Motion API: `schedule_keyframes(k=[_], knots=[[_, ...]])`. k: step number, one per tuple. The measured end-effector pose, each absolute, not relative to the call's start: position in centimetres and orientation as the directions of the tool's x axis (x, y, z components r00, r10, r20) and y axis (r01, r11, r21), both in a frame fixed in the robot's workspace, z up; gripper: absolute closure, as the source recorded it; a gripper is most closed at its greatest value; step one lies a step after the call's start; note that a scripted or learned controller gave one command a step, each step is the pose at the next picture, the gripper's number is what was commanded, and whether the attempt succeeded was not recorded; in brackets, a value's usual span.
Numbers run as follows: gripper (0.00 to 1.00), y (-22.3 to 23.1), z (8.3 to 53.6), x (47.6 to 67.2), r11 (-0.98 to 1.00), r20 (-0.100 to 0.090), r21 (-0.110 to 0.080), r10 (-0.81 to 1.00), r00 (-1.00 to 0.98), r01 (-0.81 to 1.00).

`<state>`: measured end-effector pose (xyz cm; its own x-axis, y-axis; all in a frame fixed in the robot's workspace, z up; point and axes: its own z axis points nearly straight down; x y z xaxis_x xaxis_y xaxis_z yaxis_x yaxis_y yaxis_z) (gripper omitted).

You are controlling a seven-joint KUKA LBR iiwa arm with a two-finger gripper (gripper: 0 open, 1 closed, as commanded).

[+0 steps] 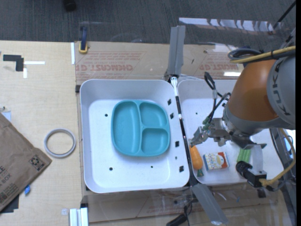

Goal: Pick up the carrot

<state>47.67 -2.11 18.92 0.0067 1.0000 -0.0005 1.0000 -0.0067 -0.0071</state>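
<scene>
- The carrot [196,157] lies in the right bin [197,105], near that bin's left wall and toward its front edge, pointing roughly front to back.
- Just right of the carrot sits a small white carton with a red and orange label [215,161], close beside it; whether they touch cannot be told.
- The arm [256,95], grey with a broad orange band, reaches over the right bin from the right side.
- The pincer [201,134] hangs just above and behind the carrot, its metal parts pointing toward the wall between the bins; whether it is open or closed cannot be told, and nothing can be seen between its tips.
- A green object [243,155] shows at the right of the carton, partly hidden by the arm's hardware.
- The left bin [94,126] holds a teal divided plate [140,127] with three compartments, lying flat near its middle.
- On the surface [37,102] left of the bins rest a ring of tape [59,142] and a brown cardboard box [16,164].
</scene>
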Motion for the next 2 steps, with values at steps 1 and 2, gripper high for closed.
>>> schedule_keyframes(k=[1, 2], knots=[[1.0, -2.2, 19.6, 47.7, -0.009, -0.002, -0.01, 1.0, 0.009, 1.0], [1.0, 1.3, 24.6, 47.8, 0.037, -0.002, -0.004, 0.999, -0.037, 0.999]])
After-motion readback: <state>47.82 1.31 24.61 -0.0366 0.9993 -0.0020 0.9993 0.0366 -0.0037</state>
